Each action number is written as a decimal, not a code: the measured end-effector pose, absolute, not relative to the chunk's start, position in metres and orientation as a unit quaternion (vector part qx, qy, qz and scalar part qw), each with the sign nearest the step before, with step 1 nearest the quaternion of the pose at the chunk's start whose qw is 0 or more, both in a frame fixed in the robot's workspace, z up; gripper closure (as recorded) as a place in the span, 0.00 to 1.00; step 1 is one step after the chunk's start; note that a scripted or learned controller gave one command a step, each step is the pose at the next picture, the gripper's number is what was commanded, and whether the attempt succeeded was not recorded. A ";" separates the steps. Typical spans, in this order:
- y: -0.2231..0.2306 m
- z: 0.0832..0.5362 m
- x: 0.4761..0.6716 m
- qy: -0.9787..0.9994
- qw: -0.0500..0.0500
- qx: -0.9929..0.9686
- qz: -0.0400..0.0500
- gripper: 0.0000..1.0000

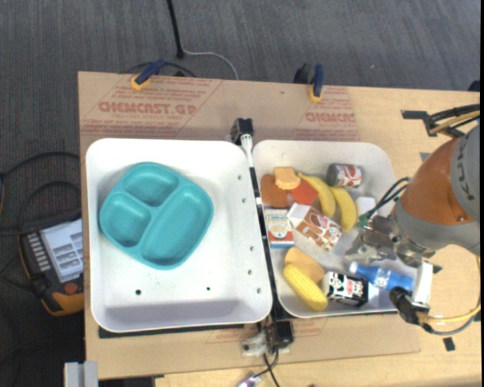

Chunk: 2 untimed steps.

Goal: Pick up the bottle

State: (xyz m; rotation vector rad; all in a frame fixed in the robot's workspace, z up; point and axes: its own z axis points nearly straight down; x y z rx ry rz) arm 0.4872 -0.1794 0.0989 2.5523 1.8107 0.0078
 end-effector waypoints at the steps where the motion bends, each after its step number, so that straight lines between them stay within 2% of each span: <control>1: -0.180 0.099 0.487 0.578 0.006 0.816 0.002 0.00; 2: -0.152 0.088 0.485 0.697 0.007 0.717 0.000 0.00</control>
